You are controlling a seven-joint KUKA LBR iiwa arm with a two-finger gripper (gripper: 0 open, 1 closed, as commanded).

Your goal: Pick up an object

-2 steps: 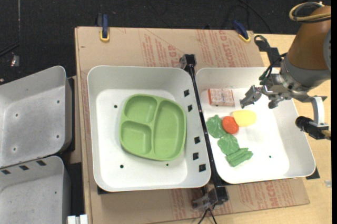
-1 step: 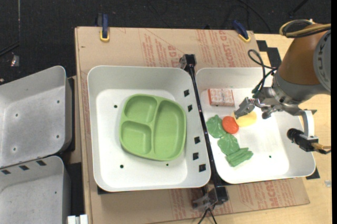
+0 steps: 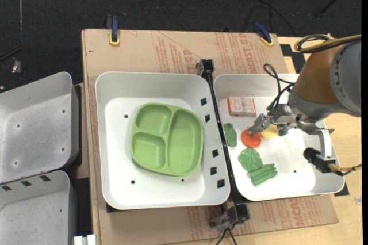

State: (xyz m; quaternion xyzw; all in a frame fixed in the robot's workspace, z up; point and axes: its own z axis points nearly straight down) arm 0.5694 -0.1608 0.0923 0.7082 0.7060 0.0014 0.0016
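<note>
The right bin (image 3: 299,183) holds a pink box (image 3: 241,105), a red-orange round piece (image 3: 250,138), a yellow piece (image 3: 269,133), a green pod (image 3: 230,134), a green leafy piece (image 3: 250,158) and a green bean bundle (image 3: 263,173). My gripper (image 3: 260,125) hangs low over the bin's middle, its tip just above the red-orange piece and beside the yellow one. The arm's grey wrist and orange band (image 3: 318,78) reach in from the right.
In the left bin (image 3: 115,180) lies a green three-compartment plate (image 3: 168,138). A black divider (image 3: 217,129) runs between the bins. Two clamps (image 3: 114,28) hold the cardboard base at the back. Grey trays (image 3: 34,123) lie off to the left.
</note>
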